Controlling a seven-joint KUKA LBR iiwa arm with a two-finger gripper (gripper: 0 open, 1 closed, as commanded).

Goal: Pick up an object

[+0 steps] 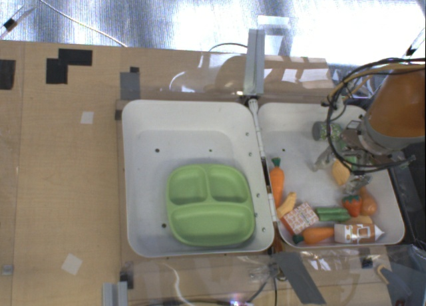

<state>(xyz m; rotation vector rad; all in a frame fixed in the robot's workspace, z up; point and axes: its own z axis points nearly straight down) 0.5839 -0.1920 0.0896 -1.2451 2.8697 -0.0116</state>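
Several toys crowd the right bin (293, 125) – gripper (347, 173) (jaw state: can't tell) over a yellow piece (341, 173) – may snag neighbours, grab nothing

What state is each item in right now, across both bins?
Green divided plastic plate: flat in left white bin, nothing on it.
Orange toy carrot: lying against right bin's left wall.
White bottle with brown label: on its side, front edge.
Patterned red-and-white block: tilted among toys.
Hand: low over yellow toy piece.
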